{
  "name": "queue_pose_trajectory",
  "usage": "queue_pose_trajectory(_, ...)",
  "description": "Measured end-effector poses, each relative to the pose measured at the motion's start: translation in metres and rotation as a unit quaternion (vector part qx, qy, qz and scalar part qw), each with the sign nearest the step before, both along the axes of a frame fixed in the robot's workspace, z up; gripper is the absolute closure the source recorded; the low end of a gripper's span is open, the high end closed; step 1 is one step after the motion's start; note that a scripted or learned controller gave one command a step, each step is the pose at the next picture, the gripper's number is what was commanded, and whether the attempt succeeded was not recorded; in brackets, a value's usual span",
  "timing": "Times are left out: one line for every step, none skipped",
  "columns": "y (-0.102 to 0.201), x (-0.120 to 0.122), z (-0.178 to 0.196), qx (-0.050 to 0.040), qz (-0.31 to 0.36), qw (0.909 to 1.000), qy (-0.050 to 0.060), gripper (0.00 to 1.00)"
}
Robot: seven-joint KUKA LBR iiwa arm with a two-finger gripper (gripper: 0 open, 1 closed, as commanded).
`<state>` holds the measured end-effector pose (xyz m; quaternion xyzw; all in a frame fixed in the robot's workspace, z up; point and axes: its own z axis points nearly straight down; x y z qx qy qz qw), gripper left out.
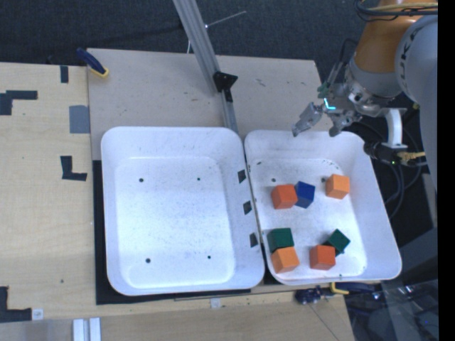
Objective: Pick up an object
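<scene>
A: Start from the left. What do the containers hold?

B: The left bin is a shallow white tray showing a bare speckled floor with a few dark dots. Touching its right rim is the right bin, and that one has all the blocks.

A: List them, left to right.

B: In the upper half, an orange block with a blue block touching its right side, then a lighter orange block a little apart near the right wall. In the lower half, a green block with an orange block just below it and touching, then another orange block with a dark green block leaning at its upper right corner.

A: And the gripper?

B: The gripper hangs over the far rim of the right bin, well apart from every block. Its two fingers are spread and nothing lies between them.

A: Anything else about?

B: A blue and yellow clamp at the bench's far left, and a slanted metal strut coming down to the gap between the bins. Nothing lies over the blocks.
</scene>
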<state>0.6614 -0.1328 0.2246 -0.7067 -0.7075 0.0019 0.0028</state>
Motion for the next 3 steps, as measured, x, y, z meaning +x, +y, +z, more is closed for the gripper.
queue_pose_trajectory(0.000,0.001,0.003,-0.0011,0.001,1.0000,-0.002,0.00)
queue_pose_trajectory(0.005,-0.001,-0.041,-0.0010,0.000,1.0000,-0.001,0.00)
queue_pose_trajectory(0.006,-0.004,-0.085,-0.0011,0.000,1.0000,-0.001,0.00)
